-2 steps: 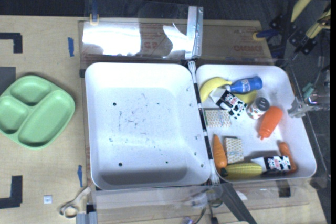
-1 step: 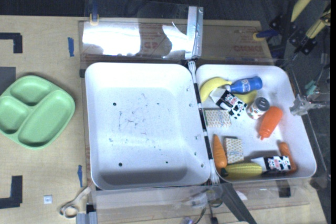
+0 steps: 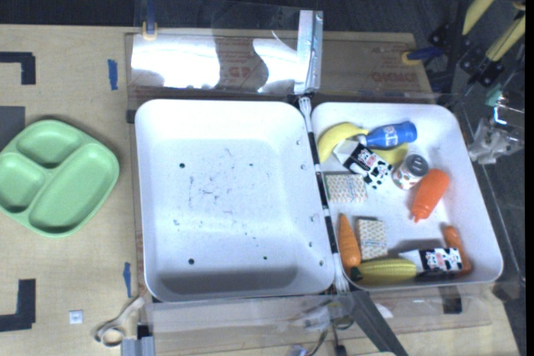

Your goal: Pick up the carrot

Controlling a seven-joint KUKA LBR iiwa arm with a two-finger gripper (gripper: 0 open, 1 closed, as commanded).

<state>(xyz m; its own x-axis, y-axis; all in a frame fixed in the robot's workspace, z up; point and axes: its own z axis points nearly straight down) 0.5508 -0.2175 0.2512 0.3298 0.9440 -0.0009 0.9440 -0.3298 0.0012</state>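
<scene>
Nothing's been picked yet, so this is the reach-in stage. On the surface, the left bin isn't the one that matters; the right bin is the crowded one. The carrot looks like the stubby orange cone near that bin's middle-right, just beside a small can, though a slimmer orange piece lies along the dividing wall. Can't tell how the hand is set. Next move needs a clean drop onto the cone, clear of the can.
</scene>
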